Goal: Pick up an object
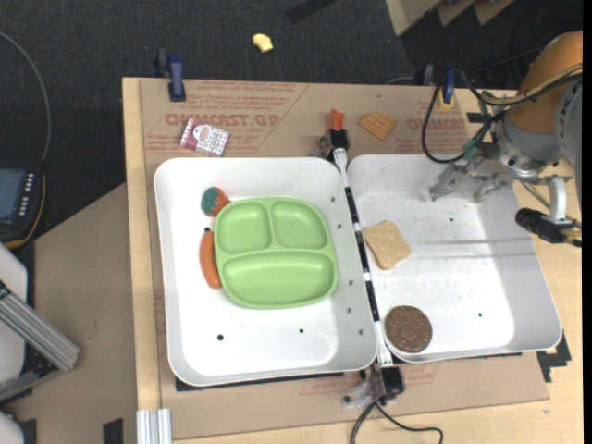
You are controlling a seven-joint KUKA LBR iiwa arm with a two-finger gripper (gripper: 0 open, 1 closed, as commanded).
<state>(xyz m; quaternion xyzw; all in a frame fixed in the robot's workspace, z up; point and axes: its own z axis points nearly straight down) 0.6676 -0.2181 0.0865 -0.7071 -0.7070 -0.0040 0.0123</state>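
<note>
Dark carpet surrounds the table. Right of centre, a toast slice lies flat by the right bin's left wall; probably light, stiff plastic, best pinched across its narrow edges. Upper right, the tool hangs spread, empty.

Red lettering runs across the cardboard sheet under the two bins — only "CHEMCAST" reads clearly. A small pink packet beside it carries print too small to make out.
</note>
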